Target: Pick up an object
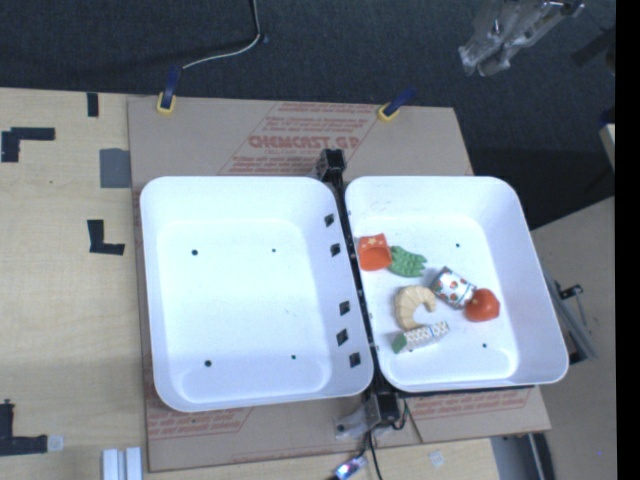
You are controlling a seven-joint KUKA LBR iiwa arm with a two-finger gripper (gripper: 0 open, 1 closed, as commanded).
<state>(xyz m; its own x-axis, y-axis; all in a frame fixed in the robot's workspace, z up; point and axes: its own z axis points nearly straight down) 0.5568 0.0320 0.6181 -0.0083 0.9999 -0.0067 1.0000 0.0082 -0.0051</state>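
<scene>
The right bin [505, 208] holds several small objects in a cluster. A red-orange block [373, 252] lies near the divider, with a green leafy piece [408, 262] beside it. A tan croissant shape [411, 306] sits in the middle, and a small can [453, 287] touches a red tomato-like ball [483, 306]. A white patterned strip with a green end [420, 337] lies at the front. My gripper [487, 56] hangs high at the upper right, well behind the bin and away from all the objects. It is blurred.
The left bin [165, 208] adjoins the right one along a black hinged divider [345, 268]. Both rest on a cardboard sheet [300, 133] clipped to the wooden bench. A cable [215, 58] runs over the dark floor behind.
</scene>
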